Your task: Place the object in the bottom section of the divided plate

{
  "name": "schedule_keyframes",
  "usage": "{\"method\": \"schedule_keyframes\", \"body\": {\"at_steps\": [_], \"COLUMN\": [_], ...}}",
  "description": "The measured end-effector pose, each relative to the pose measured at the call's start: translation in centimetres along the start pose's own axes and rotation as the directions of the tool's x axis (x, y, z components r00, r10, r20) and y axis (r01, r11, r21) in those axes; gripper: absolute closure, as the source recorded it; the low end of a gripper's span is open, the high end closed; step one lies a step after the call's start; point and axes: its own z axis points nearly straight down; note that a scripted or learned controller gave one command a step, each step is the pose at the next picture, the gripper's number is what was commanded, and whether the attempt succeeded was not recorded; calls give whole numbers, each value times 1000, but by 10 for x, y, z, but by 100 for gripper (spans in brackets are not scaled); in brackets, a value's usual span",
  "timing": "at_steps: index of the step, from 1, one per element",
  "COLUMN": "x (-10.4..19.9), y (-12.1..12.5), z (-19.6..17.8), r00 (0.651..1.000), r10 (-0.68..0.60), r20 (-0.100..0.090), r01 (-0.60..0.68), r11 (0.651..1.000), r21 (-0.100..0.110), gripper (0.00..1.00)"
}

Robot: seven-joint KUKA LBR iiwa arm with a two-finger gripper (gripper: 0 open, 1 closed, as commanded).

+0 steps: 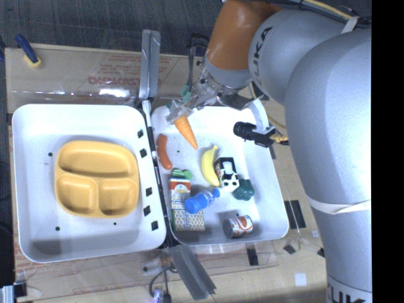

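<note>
A yellow divided plate [98,177] lies in the left white bin [31,125], with one wide section at the far side and two smaller sections at the near side. Over the far left corner of the right bin [268,188], my gripper [180,110] is shut on the thick end of an orange carrot [187,133]. The carrot's tip points down toward the bin floor. The plate holds nothing.
In the right bin lie a red sausage [163,151], a banana [209,165], a black-and-white cow toy [226,172], a teal object [243,189], a blue bottle [201,201], a juice carton [180,183] and a can [238,226]. A divider wall [150,150] separates the bins.
</note>
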Motion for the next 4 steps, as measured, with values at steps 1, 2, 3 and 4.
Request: {"method": "schedule_keyframes", "body": {"at_steps": [1,2,3,4], "x": [4,58,115,115], "y": [-1,28,43,43], "z": [-57,-46,-41,-41], "r00": [1000,956,944,944], "r10": [-5,-292,-330,-330], "r20": [1,-1,-1,-1], "r01": [5,292,330,330], "r11": [1000,956,944,944], "r21": [-2,0,1,1], "gripper": [100,100,100,0]}}
